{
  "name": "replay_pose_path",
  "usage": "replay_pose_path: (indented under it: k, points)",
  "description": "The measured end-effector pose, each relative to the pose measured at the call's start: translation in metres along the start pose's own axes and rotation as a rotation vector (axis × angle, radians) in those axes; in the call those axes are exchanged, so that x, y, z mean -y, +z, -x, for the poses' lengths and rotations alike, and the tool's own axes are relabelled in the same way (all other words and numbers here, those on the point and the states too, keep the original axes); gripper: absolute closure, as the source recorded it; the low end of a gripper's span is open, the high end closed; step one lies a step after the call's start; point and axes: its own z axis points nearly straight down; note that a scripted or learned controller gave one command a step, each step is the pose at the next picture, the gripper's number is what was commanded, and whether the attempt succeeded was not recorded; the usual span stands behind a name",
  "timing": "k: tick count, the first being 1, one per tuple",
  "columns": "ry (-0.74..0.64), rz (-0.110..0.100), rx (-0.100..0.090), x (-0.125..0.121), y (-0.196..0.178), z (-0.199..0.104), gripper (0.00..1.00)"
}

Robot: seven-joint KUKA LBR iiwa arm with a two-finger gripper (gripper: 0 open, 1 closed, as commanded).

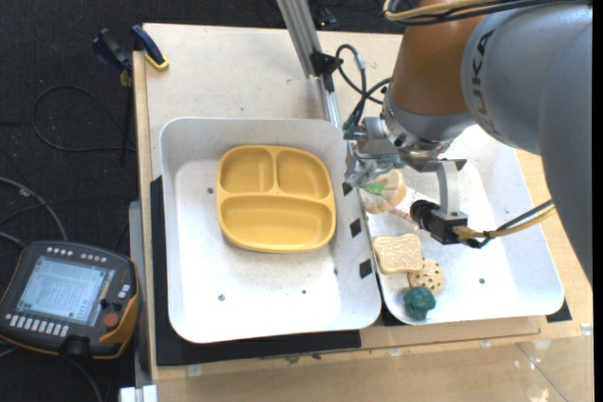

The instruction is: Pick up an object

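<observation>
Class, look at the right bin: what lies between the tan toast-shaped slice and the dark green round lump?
In the camera view, a small speckled cookie-like round piece lies between the tan toast-shaped slice and the dark green round lump, touching the slice.

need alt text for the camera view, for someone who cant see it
A grey robot arm with an orange band reaches in from the right, its pincer low over a pale object at the left edge of the right bin. Nearer the camera in that bin lie a toast slice, a spotted cookie and a green lump. The left bin holds a yellow divided plate.
</observation>
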Motion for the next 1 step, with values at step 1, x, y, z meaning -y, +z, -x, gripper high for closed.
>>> replay_pose_path:
  k: [1]
  points:
    - [0.0,-0.002,0.001,0.0188,0.0032,-0.05,1.0]
